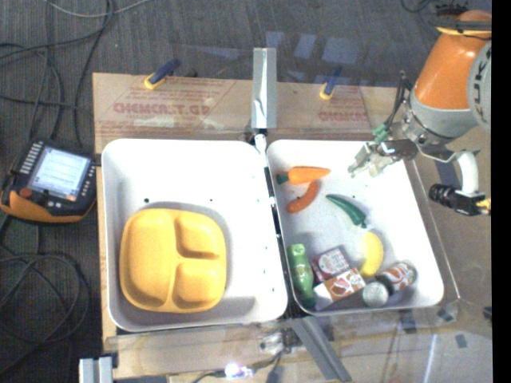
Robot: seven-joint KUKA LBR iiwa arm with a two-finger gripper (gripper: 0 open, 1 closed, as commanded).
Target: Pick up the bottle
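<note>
bottle (301,269) x1, carrots (307,174) x2, lemon (372,253) x1

Dark carpet-like floor (160,22) strewn with cables (56,2) surrounds a cardboard-topped bench (200,106).

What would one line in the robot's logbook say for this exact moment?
task: pick up bottle | gripper: above right bin's far end | green bottle: lying at near-left of right bin, untouched | left bin: yellow tray
</note>
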